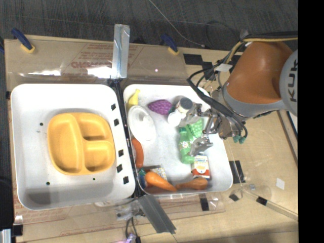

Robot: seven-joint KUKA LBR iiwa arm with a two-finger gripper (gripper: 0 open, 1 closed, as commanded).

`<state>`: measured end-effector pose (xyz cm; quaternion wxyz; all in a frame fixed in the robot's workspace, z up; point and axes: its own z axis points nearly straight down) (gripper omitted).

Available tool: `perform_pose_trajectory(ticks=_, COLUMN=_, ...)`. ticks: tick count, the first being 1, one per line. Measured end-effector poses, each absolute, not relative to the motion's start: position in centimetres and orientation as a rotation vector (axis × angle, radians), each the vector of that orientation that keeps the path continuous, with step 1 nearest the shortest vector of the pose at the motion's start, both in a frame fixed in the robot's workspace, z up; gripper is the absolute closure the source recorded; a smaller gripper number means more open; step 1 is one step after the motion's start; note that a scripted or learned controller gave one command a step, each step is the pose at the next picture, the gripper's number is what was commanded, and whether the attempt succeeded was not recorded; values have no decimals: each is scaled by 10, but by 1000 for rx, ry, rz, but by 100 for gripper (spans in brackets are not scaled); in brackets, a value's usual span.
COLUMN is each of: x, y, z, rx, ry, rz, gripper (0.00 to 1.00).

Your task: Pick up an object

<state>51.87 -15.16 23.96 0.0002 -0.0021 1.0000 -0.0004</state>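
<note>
Camera view: the gripper [199, 130] hangs right of centre in the right bin [221, 162], fingers spread around the green packet [190, 138], not visibly pinching it. Best to close squarely on the packet's middle, then lift straight up.

yellow tray [81, 142] in L bin [23, 135], blue clamps [24, 39]

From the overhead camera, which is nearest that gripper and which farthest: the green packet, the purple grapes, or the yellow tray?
Measured from the gripper:
1. Green packet, right under it in the right bin.
2. Purple grapes, toward that bin's back.
3. Yellow tray, in the left bin.
</note>
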Motion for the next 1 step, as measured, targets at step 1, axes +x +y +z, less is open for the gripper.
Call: perform_pose_trajectory(ticks=1, x=531, y=-143, z=92, rx=-361, ry=3119, rz=0, gripper=0)
